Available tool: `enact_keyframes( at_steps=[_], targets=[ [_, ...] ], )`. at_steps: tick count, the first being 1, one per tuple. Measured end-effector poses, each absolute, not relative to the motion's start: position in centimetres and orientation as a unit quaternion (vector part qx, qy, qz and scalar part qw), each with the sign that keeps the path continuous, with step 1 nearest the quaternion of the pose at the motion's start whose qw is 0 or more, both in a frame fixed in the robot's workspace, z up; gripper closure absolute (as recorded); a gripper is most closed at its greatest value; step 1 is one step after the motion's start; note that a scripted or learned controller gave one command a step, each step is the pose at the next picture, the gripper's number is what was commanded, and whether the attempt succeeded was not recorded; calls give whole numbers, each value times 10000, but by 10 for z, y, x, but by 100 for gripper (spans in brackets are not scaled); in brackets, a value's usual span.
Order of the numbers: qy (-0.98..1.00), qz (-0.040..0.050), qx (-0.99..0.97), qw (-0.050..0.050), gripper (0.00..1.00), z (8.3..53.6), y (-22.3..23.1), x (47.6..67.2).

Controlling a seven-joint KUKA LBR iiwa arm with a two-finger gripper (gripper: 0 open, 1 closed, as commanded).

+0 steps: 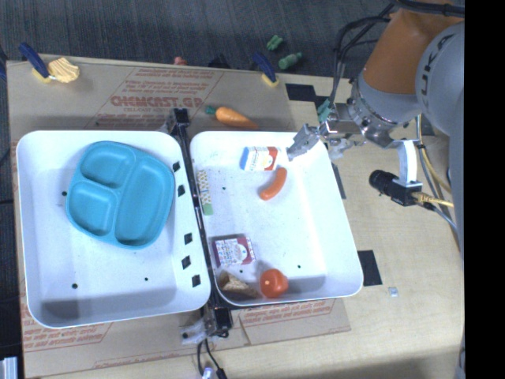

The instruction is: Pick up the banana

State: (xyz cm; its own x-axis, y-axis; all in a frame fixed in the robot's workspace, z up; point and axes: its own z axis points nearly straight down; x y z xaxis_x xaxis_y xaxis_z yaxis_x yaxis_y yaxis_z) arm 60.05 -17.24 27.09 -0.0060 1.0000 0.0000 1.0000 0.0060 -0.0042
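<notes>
The hand (302, 144) hangs over the far right corner of the right-hand bin (341, 235), at the end of the grey arm (410, 61) with its orange band. From here it is a small grey shape seen at a slant, and I cannot tell whether it is spread or pressed together. Nothing shows in its grasp.

Just to the left of the hand lies a white and blue carton (259, 159). A little below and left of the hand lies an orange-red sausage (273, 184), apart from both. Well below the hand, at the near edge of the same bin, sit a red tomato (273, 282), a brownish bread piece (235, 284) touching it on the left, and a red packet (233, 250) just above the bread piece.

Up and to the left of the hand, outside the bin on the cardboard (150, 93), lies a carrot (233, 117). Far to the left of the hand, the other bin (35, 235) holds a blue divided plate (120, 193).

As for the banana, I cannot pick it out for certain. The only yellowish thing is a pale yellow lump (65, 71) beside a blue clamp (33, 58) at the cardboard's far left corner, well apart from the hand and outside both bins.
</notes>
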Motion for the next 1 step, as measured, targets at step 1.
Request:
enact_keyframes(
  at_steps=[1],
  targets=[
    [-7368, 12, -6761, 16, 0, 262, -195, 505]
  ],
)
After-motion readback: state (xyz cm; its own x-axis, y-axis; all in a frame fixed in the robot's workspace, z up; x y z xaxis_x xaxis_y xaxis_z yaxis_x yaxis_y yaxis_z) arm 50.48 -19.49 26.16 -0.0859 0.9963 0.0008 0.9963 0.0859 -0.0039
